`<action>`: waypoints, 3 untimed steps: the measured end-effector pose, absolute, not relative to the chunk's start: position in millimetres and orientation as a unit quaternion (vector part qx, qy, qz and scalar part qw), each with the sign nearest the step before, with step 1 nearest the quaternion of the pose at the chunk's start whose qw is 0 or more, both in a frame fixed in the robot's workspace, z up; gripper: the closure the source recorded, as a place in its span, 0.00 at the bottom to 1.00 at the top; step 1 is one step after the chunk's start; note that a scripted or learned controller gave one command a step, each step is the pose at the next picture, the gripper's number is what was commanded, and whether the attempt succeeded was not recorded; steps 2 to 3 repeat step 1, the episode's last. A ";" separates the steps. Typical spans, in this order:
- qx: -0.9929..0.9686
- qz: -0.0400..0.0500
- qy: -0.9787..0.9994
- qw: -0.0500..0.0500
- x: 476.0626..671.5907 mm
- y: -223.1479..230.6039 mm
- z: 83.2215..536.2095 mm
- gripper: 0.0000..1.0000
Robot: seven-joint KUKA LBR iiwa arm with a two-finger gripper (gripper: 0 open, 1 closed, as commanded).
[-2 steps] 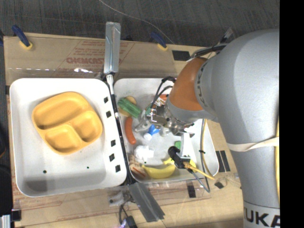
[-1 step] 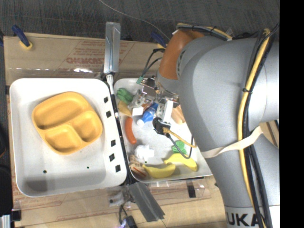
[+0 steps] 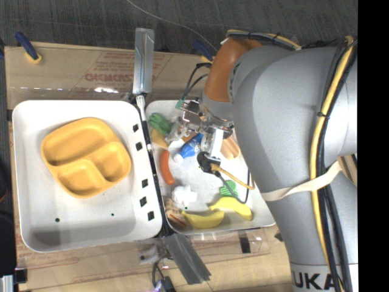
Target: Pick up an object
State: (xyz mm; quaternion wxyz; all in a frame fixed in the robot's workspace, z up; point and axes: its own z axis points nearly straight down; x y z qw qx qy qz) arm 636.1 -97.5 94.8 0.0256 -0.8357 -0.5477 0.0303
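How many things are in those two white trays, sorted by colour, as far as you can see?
Yellow: 3 (divided tray, banana, second yellow piece)
Green: 2 ()
Orange: 1
Blue: 1
White: 1
Total: 8 visible; the arm hides part of the right bin.

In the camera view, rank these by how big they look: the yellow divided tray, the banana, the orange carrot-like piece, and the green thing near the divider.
1. Yellow divided tray
2. Banana
3. Orange carrot-like piece and green thing: about alike, both partly hidden, so unranked.

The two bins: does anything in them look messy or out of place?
Nothing looks broken or spilled. The left bin holds a yellow divided tray lying askew. The right bin is a jumble: a banana, an orange piece and green items piled together under the arm's tool.
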 end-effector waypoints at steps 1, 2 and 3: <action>-0.768 0.011 -0.641 0.011 650.2 -57.2 185.3 1.00; -0.768 0.011 -0.641 0.011 650.2 -57.2 185.3 1.00; -0.768 0.011 -0.641 0.011 650.2 -57.2 185.3 1.00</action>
